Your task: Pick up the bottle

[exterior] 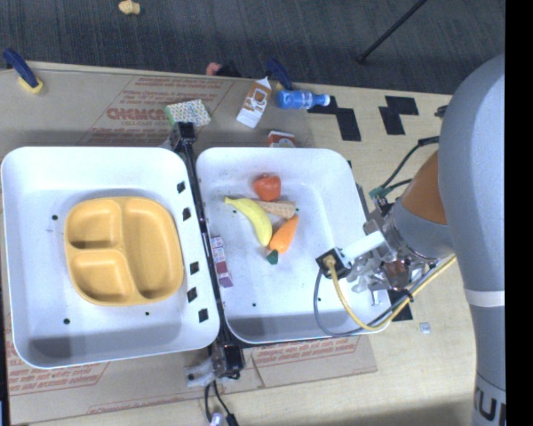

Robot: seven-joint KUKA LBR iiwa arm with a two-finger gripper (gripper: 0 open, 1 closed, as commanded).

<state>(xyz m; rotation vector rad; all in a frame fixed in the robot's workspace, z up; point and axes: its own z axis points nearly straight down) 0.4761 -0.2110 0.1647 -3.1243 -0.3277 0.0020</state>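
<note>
A small blue bottle lies on its side on the cardboard behind the right bin, outside both bins. My gripper hangs over the right rim of the right bin, near its front right corner, with a yellow cable looping under it. It is far from the bottle, and I see nothing held in it. The grey arm with its orange band comes in from the right.
In the right bin lie a tomato, a banana, a carrot and a beige stick. The left bin holds a yellow divided plate. A small carton and a green packet lie behind the bins.
</note>
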